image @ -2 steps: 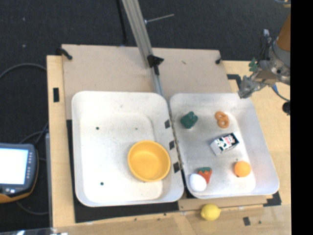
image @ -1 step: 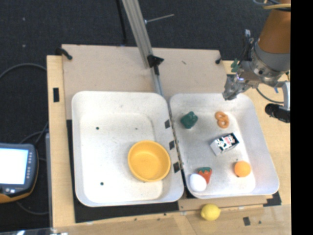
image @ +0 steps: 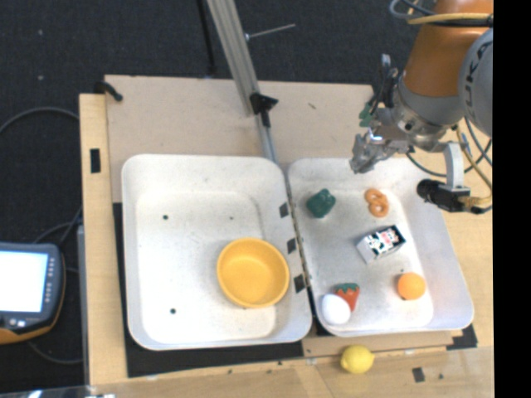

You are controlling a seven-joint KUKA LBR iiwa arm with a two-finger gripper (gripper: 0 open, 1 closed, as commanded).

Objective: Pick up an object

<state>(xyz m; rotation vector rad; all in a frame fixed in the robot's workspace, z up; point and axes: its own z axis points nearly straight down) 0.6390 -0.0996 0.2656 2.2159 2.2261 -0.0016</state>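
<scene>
The right bin (image: 440, 297) holds a dark green lump (image: 320, 202), a small orange pretzel-shaped piece (image: 377, 201), a black and white carton (image: 381, 243), an orange ball (image: 410, 286), a white egg-like object (image: 335, 309) and a red and green piece (image: 350, 293) beside it. My gripper (image: 363, 157) hangs over the far edge of the right bin, above and behind the pretzel piece and the green lump. Nothing shows between its fingers.
The left bin (image: 158, 222) holds a yellow bowl (image: 252, 272). A yellow lemon (image: 357, 359) lies on the bench outside the right bin's near edge. A grey metal post (image: 236, 48) rises behind the bins. A screen (image: 25, 288) stands at the far left.
</scene>
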